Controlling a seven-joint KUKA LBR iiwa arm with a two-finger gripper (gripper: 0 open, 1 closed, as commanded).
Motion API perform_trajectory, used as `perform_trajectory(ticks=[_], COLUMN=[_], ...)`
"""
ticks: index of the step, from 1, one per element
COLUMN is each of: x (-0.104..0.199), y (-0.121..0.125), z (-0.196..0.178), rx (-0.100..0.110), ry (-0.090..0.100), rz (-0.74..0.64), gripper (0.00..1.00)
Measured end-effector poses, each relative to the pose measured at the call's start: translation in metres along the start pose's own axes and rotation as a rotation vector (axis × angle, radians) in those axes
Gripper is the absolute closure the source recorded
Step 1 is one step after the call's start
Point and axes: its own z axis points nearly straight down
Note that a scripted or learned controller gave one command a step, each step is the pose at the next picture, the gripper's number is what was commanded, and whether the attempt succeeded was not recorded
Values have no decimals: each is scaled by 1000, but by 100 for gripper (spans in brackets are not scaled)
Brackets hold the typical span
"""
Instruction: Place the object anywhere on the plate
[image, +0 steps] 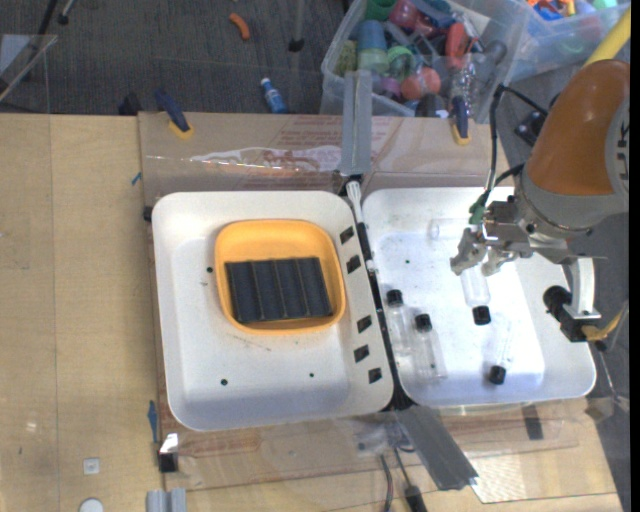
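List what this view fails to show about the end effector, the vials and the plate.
- End effector: too small and seen from above, so whether it is open or holding a vial is unclear.
- Vials in the right bin: clear plastic on white, outlines faint; exact count uncertain.
- Plate: the dark ribbed block covers its middle.
- Arm: cut off by the right edge.

Bright, even overhead light washes out the two white bins (180, 330), blurring the clear vials against them. Shadows are soft; the picture is slightly grainy.
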Motion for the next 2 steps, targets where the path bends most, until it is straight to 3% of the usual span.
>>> perform_trajectory(ticks=[1, 2], x=[12, 26], y=[36, 69], z=[33, 19], rx=[-2, -2], ry=[-2, -3], rz=[-94, -199], gripper=[100, 100])
